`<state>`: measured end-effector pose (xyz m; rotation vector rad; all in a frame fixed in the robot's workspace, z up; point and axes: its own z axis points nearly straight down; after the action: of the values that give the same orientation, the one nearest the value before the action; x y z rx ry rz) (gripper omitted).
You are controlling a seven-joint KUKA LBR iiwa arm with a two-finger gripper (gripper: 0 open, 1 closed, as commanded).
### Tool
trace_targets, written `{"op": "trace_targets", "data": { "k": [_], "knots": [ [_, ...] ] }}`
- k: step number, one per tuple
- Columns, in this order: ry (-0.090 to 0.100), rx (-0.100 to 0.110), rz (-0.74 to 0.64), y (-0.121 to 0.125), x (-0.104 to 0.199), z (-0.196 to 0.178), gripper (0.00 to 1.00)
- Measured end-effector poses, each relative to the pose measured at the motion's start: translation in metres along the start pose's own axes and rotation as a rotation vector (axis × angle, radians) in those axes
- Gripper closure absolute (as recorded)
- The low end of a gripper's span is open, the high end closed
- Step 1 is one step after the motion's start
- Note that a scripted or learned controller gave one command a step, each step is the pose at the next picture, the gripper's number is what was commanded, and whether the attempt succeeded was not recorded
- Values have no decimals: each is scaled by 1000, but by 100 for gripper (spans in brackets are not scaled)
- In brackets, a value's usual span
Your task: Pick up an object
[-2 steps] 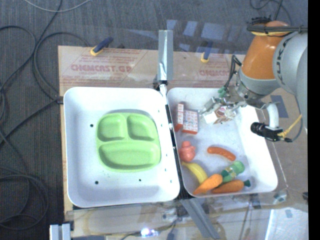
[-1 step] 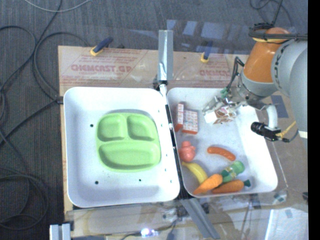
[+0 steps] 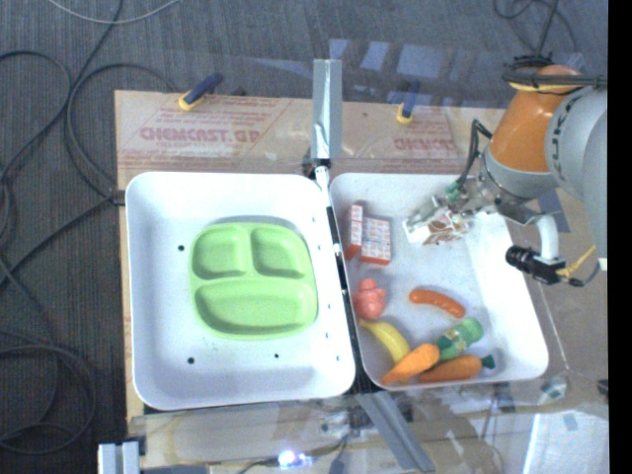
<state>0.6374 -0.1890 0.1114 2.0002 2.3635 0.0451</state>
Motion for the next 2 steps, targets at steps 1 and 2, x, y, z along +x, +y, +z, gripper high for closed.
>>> {"op": "trace_targets", "data": {
  "k": [1,2],
  "knots": [
    [-4,17,-102,11,-5,1,0],
    [-12,-3,-103,19,-5,-16,100]
  ]
}}
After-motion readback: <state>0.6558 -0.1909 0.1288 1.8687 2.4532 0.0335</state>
